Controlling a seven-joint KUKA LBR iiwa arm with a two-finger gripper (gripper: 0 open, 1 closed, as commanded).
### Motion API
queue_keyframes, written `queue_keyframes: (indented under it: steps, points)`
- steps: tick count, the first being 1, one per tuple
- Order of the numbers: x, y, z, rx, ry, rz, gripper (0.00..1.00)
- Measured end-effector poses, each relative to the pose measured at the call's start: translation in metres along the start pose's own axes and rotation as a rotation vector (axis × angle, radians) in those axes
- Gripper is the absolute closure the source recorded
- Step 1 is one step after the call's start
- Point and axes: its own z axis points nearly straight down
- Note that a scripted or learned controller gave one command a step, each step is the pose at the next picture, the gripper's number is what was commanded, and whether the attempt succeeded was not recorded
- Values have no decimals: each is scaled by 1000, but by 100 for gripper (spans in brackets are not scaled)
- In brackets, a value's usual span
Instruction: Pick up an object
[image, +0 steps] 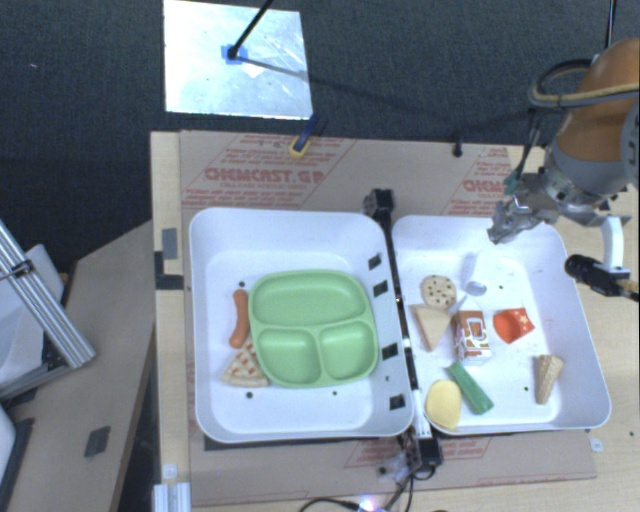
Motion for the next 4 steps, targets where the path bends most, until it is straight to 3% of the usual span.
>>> queue_keyframes:
  steps: [3,4]
  points:
    - [166,-22,6,1,0,0,100]
    - [210,-42,-11,1,0,0,100]
